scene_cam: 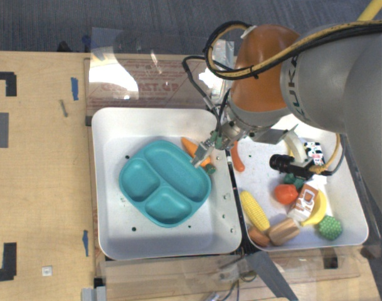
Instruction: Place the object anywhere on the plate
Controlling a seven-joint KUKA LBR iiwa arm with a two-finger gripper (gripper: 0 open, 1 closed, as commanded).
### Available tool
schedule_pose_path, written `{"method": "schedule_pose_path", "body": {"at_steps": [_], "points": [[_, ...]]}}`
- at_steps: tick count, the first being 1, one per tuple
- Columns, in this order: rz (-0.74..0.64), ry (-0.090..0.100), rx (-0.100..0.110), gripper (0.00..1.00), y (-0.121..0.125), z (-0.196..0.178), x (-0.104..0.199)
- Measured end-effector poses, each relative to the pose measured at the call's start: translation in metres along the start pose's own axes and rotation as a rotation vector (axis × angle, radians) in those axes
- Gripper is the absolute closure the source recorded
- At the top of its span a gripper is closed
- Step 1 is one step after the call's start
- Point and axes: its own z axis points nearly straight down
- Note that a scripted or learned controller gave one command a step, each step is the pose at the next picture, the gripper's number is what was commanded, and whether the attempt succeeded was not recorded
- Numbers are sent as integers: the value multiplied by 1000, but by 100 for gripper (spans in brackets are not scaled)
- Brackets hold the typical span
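Wooden worktop [40, 187], two white bins. Left bin [109, 231] holds a teal divided plate [165, 182]. Tool [203, 155] sits at the plate's 2 o'clock rim, beside an orange carrot [191, 146] half hidden by it; grip state cannot tell, too small. Right bin [357, 227], partly covered by the arm: corn [254, 210], banana [316, 211], tomato [285, 194], green ball [329, 227].

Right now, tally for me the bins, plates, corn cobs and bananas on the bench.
White bins: 2
Teal plate: 1
Corn cob: 1
Banana: 1
Total: 5
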Motion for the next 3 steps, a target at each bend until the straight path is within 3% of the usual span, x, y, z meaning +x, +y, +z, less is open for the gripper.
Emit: {"method": "schedule_pose_path", "body": {"at_steps": [1,2,3], "points": [[376,4,8,0,-2,10,57],[374,2,6,100,-2,-1,56],[60,-2,-4,100,62,-113,28]]}}
